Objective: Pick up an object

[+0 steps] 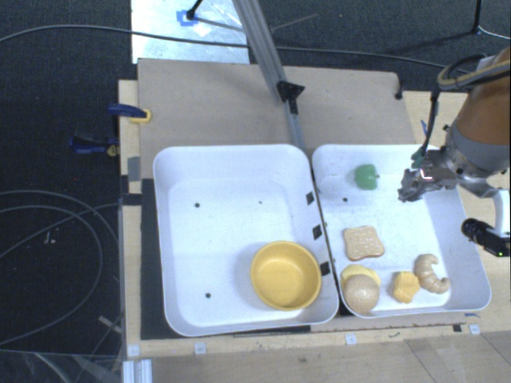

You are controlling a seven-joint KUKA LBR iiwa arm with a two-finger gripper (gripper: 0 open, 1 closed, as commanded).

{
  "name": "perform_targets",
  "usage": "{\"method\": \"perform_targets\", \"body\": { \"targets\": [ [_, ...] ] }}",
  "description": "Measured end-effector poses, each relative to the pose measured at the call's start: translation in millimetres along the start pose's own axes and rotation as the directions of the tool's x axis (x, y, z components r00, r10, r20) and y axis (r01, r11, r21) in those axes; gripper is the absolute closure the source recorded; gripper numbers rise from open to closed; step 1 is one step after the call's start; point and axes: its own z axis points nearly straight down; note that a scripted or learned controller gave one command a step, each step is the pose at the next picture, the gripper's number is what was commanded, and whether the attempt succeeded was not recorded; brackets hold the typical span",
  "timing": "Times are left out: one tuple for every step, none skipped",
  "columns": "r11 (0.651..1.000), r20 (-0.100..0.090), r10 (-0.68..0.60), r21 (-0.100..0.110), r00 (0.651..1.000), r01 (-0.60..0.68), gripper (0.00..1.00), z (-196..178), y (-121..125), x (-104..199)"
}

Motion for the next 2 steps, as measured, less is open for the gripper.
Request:
{"method": "perform_targets", "body": {
  "targets": [
    [1.000,-0.003,-0.005,0.004,1.000,0.005,1.00,-13,-6,52],
    [1.000,-0.004,-0.006,0.006,1.000,0.006,1.00,-1,-14,106]
  ]
}}
